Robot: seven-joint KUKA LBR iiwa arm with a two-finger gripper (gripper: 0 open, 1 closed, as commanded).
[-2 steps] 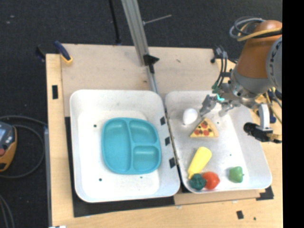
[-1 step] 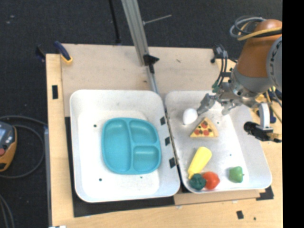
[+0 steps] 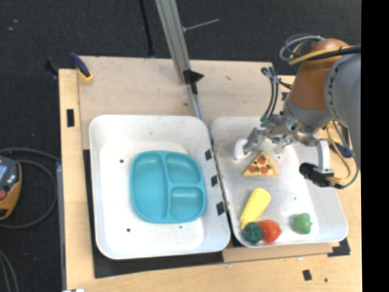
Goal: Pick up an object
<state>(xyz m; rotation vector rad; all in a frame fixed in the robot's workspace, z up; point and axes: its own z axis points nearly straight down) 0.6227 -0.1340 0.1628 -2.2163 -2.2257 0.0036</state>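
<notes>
A wooden bench [image 3: 140, 87] stands on a dark floor and bears 2 shallow white bins side by side, with a metal post [image 3: 173, 32] rising behind them. The left bin [image 3: 109, 132] holds a blue divided tray [image 3: 168, 185], lying flat in its middle and out of the arm's way. Every loose thing sits in the right bin [image 3: 331, 215], which is likely why the arm reaches there.

Taking the pizza slice [image 3: 262, 165] as the landmark: the gripper [image 3: 250, 143] hangs just above and to the left of it, over the bin's far corner, with the grey and orange arm [image 3: 316, 84] behind it to the right. Its white fingers point down and left toward the bin floor; how far apart they stand is too small and blurred to tell, and nothing can be made out between them.

Below the slice lies a yellow corn cob [image 3: 256, 205], tilted. Below that sit a green piece [image 3: 252, 232] and a red tomato [image 3: 270, 230], touching. A green pepper [image 3: 302, 223] lies well to the lower right. The slice is nearest, so it looks the likely target.
</notes>
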